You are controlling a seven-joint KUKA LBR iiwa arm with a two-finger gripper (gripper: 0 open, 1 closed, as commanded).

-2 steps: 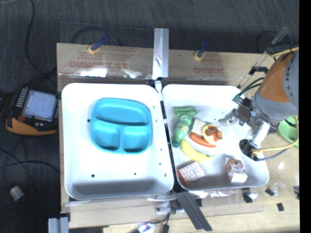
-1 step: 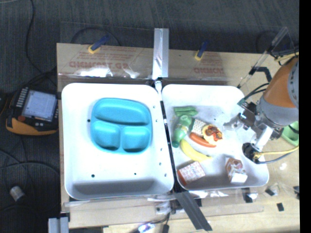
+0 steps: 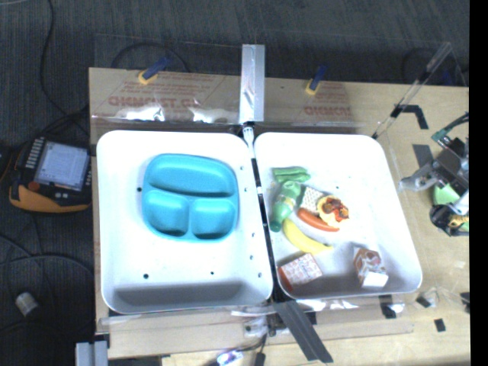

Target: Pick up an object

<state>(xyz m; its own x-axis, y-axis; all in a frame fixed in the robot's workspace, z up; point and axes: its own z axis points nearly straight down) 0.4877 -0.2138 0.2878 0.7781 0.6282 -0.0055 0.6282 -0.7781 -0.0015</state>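
On the counter [image 3: 427, 296] I see 2 shallow white bins side by side. The left bin [image 3: 122, 273] carries a blue tray [image 3: 189, 197] with 3 compartments, lying near its middle.

The right bin [image 3: 381, 174] carries the small things I could pick. A green toy [image 3: 288, 175] lies near the upper left part, and a second green piece [image 3: 279, 208] is just below it, close to the wall between the bins. A yellow banana [image 3: 305, 239] lies at a slant below these, and a red-orange sausage-like piece [image 3: 313, 219] touches it from above. Just beside them is a round piece with red and yellow spots [image 3: 333, 208], and a small white square with a dotted pattern [image 3: 311, 198] touches it on the left. Near the front wall lies a flat red-and-white packet [image 3: 300, 268], and well apart to the right stands a small brown-and-white carton [image 3: 369, 266].

My jaws [image 3: 450, 189] are outside the bins, over the counter at the right edge of the view. I cannot tell if they are open or closed, because this part is small and cluttered.
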